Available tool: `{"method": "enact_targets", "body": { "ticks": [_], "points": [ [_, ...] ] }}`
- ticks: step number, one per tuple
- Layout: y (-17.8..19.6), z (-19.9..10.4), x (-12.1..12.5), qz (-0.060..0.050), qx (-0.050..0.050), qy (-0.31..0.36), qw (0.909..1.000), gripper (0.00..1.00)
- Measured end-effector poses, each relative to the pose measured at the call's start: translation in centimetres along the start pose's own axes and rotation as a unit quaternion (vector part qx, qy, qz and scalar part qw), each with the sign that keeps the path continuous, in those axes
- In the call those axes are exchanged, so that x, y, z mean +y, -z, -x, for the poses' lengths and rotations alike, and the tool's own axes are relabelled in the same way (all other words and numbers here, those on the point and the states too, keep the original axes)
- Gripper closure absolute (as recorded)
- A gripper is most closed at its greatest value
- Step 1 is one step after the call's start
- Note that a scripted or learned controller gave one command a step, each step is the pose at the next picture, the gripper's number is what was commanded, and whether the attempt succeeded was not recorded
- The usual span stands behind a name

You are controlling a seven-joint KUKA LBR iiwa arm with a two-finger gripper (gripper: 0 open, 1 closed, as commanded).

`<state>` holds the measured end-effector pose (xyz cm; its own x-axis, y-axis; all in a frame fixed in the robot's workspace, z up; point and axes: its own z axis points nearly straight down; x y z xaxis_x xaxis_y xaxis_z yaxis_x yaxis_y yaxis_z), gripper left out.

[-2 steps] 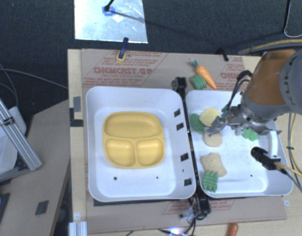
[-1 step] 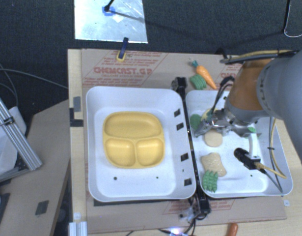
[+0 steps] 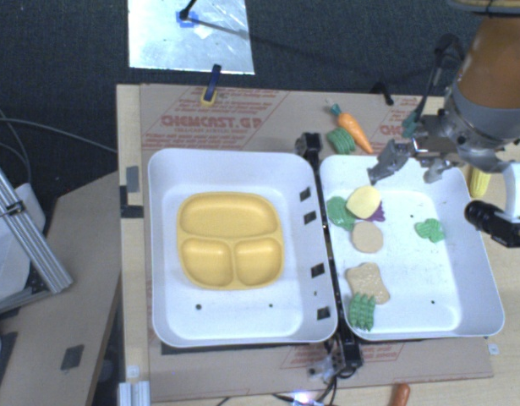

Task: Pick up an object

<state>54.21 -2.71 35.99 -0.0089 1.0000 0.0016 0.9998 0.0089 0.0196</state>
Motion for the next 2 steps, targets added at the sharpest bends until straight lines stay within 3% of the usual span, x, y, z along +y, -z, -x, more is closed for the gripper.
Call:
{"method": "enact_targets", "body": {
  "ticks": [1, 2],
  "points": [
    [-11.3, -5.1, -1.5, -0.013, 0.0, 0.0, 0.9999, 0.0],
    [-2.7, -8.2, -5.6, -0.006, 0.001, 0.0, 1.0, 0.0]
  ]
}}
